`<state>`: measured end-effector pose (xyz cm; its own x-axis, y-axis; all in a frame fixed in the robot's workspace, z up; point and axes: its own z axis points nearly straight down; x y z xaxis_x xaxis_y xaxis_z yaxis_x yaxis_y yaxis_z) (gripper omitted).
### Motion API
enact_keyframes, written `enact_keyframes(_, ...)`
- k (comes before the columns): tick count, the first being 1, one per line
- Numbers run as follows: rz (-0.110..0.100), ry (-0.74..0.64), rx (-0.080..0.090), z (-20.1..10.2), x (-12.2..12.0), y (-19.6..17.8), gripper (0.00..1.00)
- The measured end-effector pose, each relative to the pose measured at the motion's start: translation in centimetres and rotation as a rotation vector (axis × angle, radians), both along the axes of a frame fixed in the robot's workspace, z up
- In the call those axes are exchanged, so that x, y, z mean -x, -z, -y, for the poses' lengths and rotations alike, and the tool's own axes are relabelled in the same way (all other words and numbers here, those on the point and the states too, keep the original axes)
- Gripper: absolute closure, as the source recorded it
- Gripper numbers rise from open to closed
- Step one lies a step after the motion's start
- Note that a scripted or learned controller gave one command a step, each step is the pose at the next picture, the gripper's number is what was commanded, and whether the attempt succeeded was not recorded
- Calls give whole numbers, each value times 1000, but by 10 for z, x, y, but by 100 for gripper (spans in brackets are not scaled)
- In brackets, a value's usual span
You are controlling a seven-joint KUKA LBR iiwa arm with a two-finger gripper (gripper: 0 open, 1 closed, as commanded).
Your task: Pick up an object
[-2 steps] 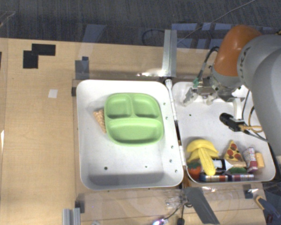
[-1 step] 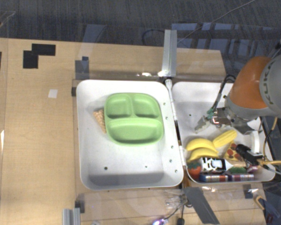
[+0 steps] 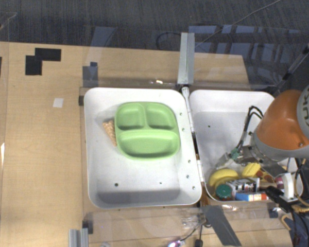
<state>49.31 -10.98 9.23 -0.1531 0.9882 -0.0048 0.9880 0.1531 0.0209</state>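
The end effector (image 3: pixel 245 161) is low in the right bin (image 3: pixel 221 117), hanging under the arm (image 3: pixel 286 125) with its orange band, just above the pile in the bin's near right corner. Whether it is open or closed I cannot tell, as the wrist and cables cover most of it, and nothing can be seen held in it.

The objects to pick lie packed together in that corner. A banana (image 3: pixel 222 177) lies along the near wall, with a green cap (image 3: pixel 224 191) touching it on the near side. Just right of the cap lies a tube (image 3: pixel 247 196) with red and blue on it. A small yellow piece (image 3: pixel 251 169) sits right under the end effector, beside the banana. More small things crowd the far right of the pile, too tangled with cables to name.

The left bin (image 3: pixel 100 138) holds a green tray (image 3: pixel 146 129) with three compartments, lying flat near its middle. A tan, grainy thing (image 3: pixel 109 131) peeks out from under the tray's left edge. Both bins rest side by side on the table (image 3: pixel 36 138).
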Motion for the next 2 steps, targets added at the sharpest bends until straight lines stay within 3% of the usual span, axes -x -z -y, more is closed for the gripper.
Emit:
enact_keyframes(1, -14, -298, 3, -8, -5, -95, 0)
enact_keyframes(2, -16, -17, -2, -8, -8, -2, 0)
